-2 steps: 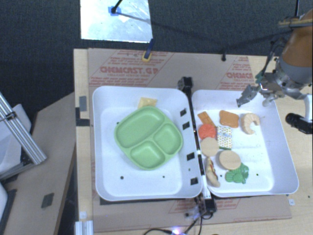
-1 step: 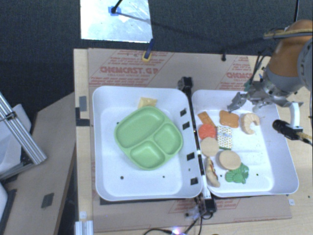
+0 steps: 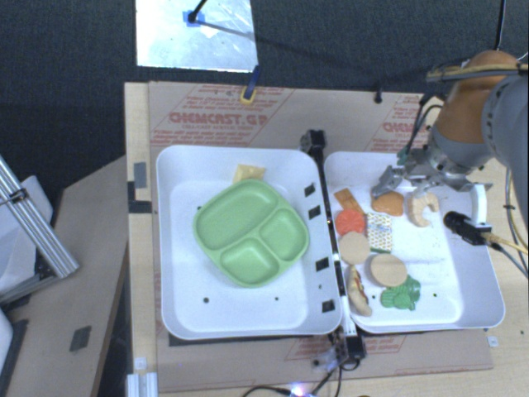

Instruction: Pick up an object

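From my remote seat I start at the near edge of the bench (image 3: 248, 362), which carries two shallow white bins. The right white bin (image 3: 475, 304) holds all the loose food pieces, bunched toward its left wall, I judge because that keeps every candidate for the pick within one short reach of the arm. Nearest me lies one green leafy plastic piece (image 3: 401, 294), with one pale elongated pastry-like piece (image 3: 358, 290) just beside it at the left wall. Behind those I count two round tan discs (image 3: 387, 269), then one checked white wrapper (image 3: 379, 232), one red tomato-like piece (image 3: 351, 221), one orange wedge (image 3: 347, 199) and one pale curved piece (image 3: 425, 208). The left white bin (image 3: 178, 222) carries one green three-compartment plastic plate (image 3: 251, 231) and one small yellow piece (image 3: 248, 173) at its far edge, likely the drop side. Farthest, the two-finger gripper (image 3: 393, 190) hangs low over one brown bun-like piece (image 3: 388, 204), seemingly touching it. I cannot tell whether its fingers are spread or closed.
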### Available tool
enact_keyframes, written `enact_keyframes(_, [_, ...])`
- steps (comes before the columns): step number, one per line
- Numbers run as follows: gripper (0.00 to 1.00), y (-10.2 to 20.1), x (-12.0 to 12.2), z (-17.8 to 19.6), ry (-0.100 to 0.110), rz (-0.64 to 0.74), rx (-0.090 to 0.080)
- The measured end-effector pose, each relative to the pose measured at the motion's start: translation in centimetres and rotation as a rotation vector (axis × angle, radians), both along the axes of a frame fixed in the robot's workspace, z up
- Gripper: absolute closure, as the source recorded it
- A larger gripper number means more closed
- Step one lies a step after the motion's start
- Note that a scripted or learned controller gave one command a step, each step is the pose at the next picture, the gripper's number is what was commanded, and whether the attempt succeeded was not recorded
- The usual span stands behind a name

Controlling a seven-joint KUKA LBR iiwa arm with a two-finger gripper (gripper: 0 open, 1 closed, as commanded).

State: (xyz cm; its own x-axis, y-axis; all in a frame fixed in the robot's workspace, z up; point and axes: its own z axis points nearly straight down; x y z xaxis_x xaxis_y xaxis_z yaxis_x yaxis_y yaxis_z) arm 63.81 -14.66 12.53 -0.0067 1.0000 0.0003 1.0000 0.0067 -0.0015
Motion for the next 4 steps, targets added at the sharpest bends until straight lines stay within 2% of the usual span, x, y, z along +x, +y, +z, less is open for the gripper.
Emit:
enact_keyframes(1, [0.00, 0.1, 0.0, -4.3, 0.000, 0.000, 0.000])
enact_keyframes(2, [1.00, 0.1, 0.3, -2.7, -0.009, 0.001, -0.001])
enact_keyframes(4, [1.00, 0.1, -0.4, 6.7, -0.008, -0.002, -0.001])
